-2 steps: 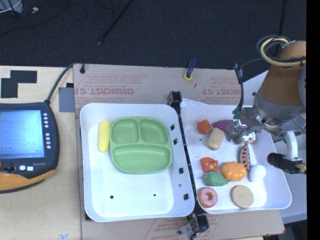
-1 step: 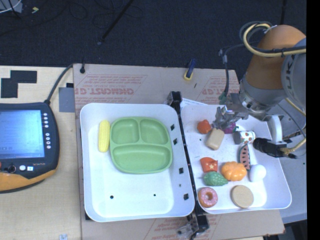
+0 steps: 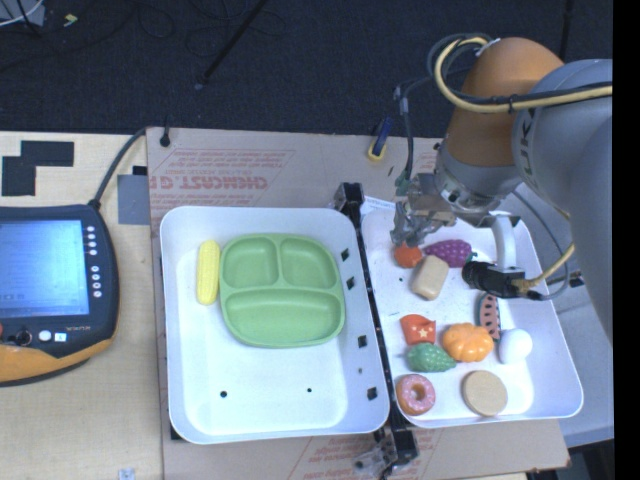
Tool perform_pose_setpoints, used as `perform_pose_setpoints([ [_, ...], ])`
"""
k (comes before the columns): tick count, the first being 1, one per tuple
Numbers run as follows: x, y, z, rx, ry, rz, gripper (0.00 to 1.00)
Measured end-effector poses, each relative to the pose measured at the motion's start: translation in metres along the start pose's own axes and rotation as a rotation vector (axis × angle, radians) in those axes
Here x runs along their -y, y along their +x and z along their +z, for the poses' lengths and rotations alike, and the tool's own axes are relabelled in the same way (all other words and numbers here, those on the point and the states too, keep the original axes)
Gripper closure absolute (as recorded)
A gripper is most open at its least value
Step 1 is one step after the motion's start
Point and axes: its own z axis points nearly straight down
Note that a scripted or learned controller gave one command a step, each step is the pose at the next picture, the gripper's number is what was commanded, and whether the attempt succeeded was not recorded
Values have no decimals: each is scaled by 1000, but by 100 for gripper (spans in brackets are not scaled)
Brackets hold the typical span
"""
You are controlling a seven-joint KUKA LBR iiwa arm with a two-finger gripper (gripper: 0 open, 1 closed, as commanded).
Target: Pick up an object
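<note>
Near edge of right bin (image 3: 560, 408): donut (image 3: 414, 394), tan disc (image 3: 485, 392). Mid: green berry (image 3: 427, 358), red piece (image 3: 417, 327), small pumpkin (image 3: 468, 342), white egg (image 3: 515, 346), melon slice (image 3: 488, 314). Further back: beige block (image 3: 430, 277), purple grapes (image 3: 451, 251), orange-red item (image 3: 407, 256). Gripper (image 3: 412, 236) sits right over orange-red item, item just below tips; likely target. Grip state: can't tell. Left bin (image 3: 190, 388): green tray (image 3: 281, 290), corn (image 3: 207, 271).

A small orange-red toy piece (image 3: 406, 257) lies at the right bin's (image 3: 560, 388) eleven o'clock corner, touching purple grapes (image 3: 452, 252).
</note>
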Motion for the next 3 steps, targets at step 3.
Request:
perform_pose_setpoints([
  [3, -2, 0, -11, 0, 0, 0, 100],
])
